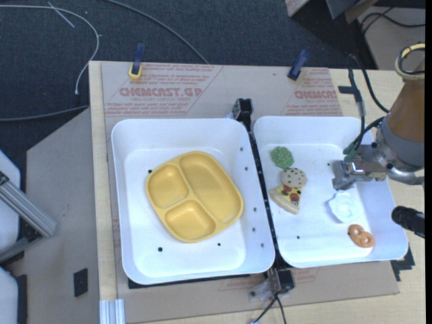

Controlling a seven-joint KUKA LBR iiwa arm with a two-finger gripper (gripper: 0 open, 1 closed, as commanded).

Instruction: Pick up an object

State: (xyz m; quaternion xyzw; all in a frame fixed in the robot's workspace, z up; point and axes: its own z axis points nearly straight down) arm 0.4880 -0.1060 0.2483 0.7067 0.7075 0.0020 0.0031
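The gripper (343,181) hangs at the right side of the frame, low over the right bin (317,130). Whether it is released or clenched, I cannot tell; nothing is seen held in it. The grey arm (405,150) with its orange band (413,113) comes in from the right edge just above it.

Just below the gripper, on the bin floor, lies a pale white object (342,209), hard to tell apart from the white plastic; whether the gripper touches it I cannot tell. Lower right of that, near the bin's bottom right corner, lies a small orange-brown pretzel (361,235).

Toward the left half of the same bin, well apart from the gripper, 3 toy foods sit close in a column: a green broccoli-like piece (283,157) at the top, a round speckled cookie (293,177) under it, and a pizza slice (286,198) at the bottom, touching or nearly touching the cookie.

The left bin (135,147) fills the middle left of the frame and holds a yellow plate with 3 compartments (194,196), lying flat and turned at a slant.

Both bins rest on a cardboard sheet (175,90) printed in red, held by 2 blue clamps (137,61) at the upper edge. Dark carpet (202,19) with loose cables covers the upper part of the frame.
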